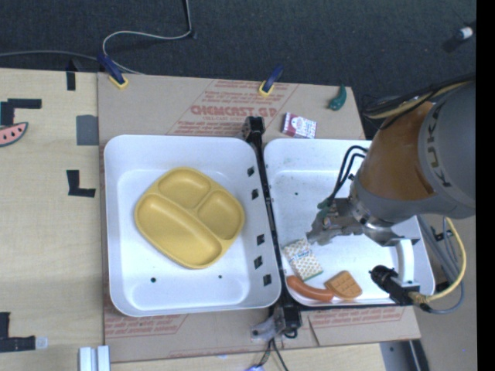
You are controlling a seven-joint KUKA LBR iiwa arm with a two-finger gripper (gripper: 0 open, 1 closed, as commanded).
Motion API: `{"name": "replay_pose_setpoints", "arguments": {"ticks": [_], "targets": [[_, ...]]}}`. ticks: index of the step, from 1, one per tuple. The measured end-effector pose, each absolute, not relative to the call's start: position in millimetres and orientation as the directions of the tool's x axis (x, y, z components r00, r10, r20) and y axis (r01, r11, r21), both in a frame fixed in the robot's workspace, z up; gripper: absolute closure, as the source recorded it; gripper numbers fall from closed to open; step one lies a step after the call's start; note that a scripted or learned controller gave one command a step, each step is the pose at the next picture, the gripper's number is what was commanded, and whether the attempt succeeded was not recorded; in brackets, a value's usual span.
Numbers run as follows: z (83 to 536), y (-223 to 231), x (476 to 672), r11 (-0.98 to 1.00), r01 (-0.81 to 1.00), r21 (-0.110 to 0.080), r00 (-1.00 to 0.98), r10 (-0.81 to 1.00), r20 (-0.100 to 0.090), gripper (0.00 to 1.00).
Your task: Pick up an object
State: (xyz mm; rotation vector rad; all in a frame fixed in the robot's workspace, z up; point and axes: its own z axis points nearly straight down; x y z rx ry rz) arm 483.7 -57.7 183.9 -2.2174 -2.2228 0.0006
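Lying near the front wall of the right bin [309,154], three small things cluster together: a pale checkered packet [303,260] whose long axis runs from upper left to lower right, an orange-red sausage-shaped piece [307,289] curving left to right along the front edge, and a tan cracker-like piece [343,285] just beside its right end. The sausage and the packet look to be touching, though the small gap is hard to judge. Just above the packet hang the jaws [323,230] at the end of the grey arm [410,176]; whether they are apart or together I cannot tell, as the wrist hides them. The arm covers much of the right bin's right half. A yellow divided plate [189,216] lies tilted in the left bin [128,207]. Both bins sit on cardboard on the table [46,207].
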Motion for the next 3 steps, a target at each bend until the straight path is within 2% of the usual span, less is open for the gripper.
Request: {"name": "replay_pose_setpoints", "arguments": {"ticks": [1, 3], "targets": [[228.0, -2.7, 483.9, 0.002, 1.000, -0.001, -0.002, 1.000, 0.000, 1.00], [246.7, -1.6, 484.8, 0.005, 1.000, -0.003, -0.005, 1.000, 0.001, 1.00]]}}
